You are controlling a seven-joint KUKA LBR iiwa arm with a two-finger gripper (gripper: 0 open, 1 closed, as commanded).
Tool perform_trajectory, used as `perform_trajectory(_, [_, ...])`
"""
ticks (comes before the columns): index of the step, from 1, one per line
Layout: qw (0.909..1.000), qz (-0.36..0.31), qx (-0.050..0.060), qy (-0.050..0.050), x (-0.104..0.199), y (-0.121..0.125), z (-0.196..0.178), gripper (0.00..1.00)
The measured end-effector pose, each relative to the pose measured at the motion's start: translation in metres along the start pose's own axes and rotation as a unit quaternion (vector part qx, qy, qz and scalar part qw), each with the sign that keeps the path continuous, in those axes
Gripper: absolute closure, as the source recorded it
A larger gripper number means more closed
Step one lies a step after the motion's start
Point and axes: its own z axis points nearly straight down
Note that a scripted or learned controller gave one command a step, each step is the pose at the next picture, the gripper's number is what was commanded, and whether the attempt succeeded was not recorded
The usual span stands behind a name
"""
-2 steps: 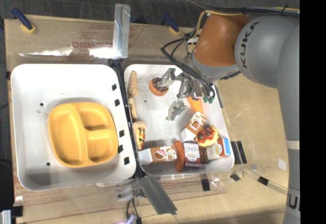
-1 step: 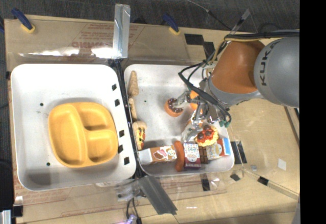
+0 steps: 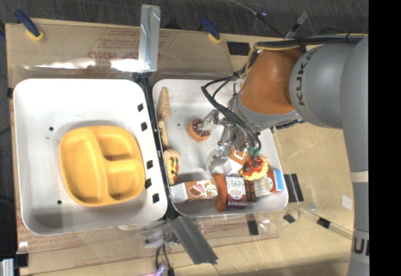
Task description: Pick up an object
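My gripper [image 3: 214, 140] hangs low inside the right bin [image 3: 188, 90], reaching in from the right under the orange wrist band. It looks open, with one fingertip [image 3: 210, 120] beside a small chocolate-topped donut [image 3: 200, 130] and the other lower down, and bare bin floor between them. A strawberry-topped cupcake toy [image 3: 254, 167] and an orange packet [image 3: 239, 155] lie just right of the gripper. Small food boxes [image 3: 235, 191] and a brown-and-white carton [image 3: 195, 191] line the bin's near edge.
A baguette toy [image 3: 163, 105] and a small burger-like toy [image 3: 171, 165] lie along the right bin's left wall. The left bin [image 3: 37, 99] holds a yellow divided tray [image 3: 100, 163]. Black cables [image 3: 216, 86] loop from the wrist over the right bin.
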Motion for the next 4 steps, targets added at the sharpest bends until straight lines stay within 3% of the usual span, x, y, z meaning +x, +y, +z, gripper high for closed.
perform_trajectory(1, [0.995, -0.1, 0.0, 0.01, -0.071, 0.009, 0.002, 0.0])
perform_trajectory(2, [0.998, -0.063, 0.0, -0.002, -0.031, -0.043, -0.001, 0.0])
perform_trajectory(3, [0.9992, -0.041, 0.0, -0.001, 0.046, -0.022, 0.0, 0.0])
perform_trajectory(4, [0.9994, -0.036, 0.004, -0.002, 0.038, 0.012, 0.0, 0.0])
